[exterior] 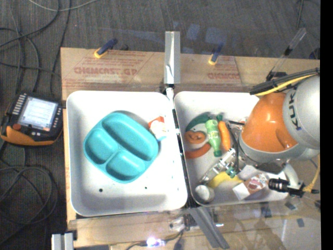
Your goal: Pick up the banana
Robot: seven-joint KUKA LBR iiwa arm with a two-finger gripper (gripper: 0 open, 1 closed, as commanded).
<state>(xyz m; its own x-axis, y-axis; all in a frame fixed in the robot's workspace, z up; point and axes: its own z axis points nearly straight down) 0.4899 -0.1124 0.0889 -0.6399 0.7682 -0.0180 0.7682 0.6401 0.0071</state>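
Yellow and likely light, stiff and smooth, the banana lies near the right bin's front edge beneath the gripper, whose opening cannot be told; its curved middle looks the surest place to pinch.

Arm: one unit. Grey rounded casing bore dark lettering; broad glossy orange band sat above the wrist. Yellow and black cables ran along its top. End effector: silver metal.

Dark carpet floor strewn with black cables — cardboard-topped bench at centre.
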